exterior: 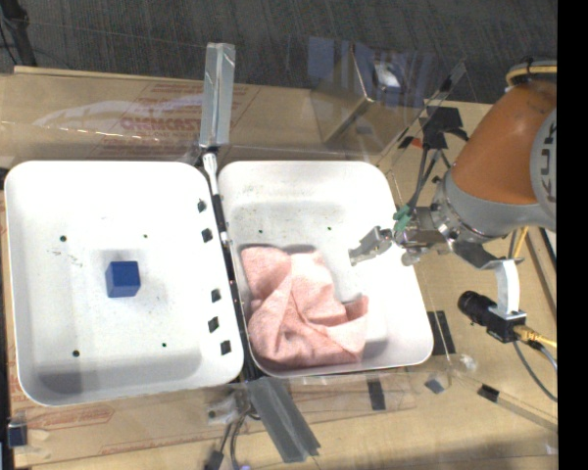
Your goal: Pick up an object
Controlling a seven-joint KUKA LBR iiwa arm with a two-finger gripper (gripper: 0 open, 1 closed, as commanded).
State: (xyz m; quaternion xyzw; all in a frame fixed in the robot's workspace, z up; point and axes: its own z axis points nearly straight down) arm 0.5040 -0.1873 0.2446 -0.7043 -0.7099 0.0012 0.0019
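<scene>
Pink cloth [299, 306] bunched at 6 o'clock; gripper [369, 246] hovers at 2, can't tell its state. I'd pinch a raised fold.

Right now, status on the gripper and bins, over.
Gripper above right bin, beside pink cloth; nothing seen between its fingers. Blue cube alone in left bin. Nothing blocking either.

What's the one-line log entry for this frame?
arm: over right bin | gripper: above pink cloth, nothing seen held | blue cube: in left bin | pick: not done
</scene>
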